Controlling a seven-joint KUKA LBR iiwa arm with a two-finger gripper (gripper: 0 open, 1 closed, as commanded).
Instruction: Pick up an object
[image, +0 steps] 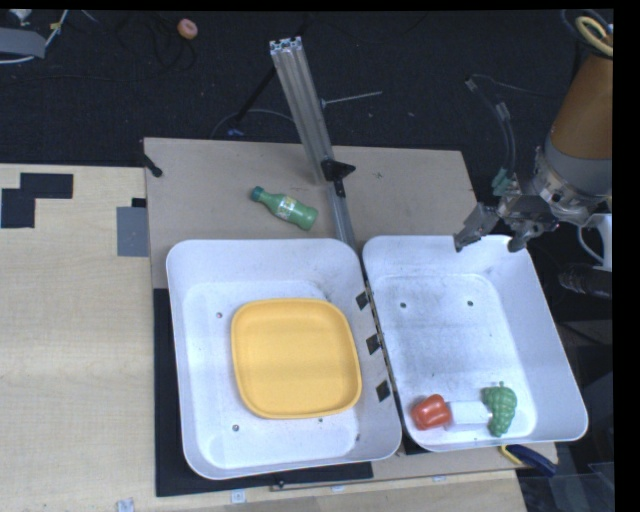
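- Gripper (497, 236) above right bin's (560, 340) far rim, dark fingers spread, pinching nothing.
- Glossy red pepper (431, 411), knobbly green vegetable (499, 408) near front wall.
- Rounded-square yellow plate (296, 357) in left bin (195, 300).

my fingers (497, 231): spread open, nothing in them, up at the far rim of the right bin (560, 350)
right bin: red pepper (431, 411) and green broccoli (500, 407) near the front edge
left bin (190, 330): just a yellow plate (295, 357)
tabletop (400, 180): green bottle (284, 207) lying behind the left bin
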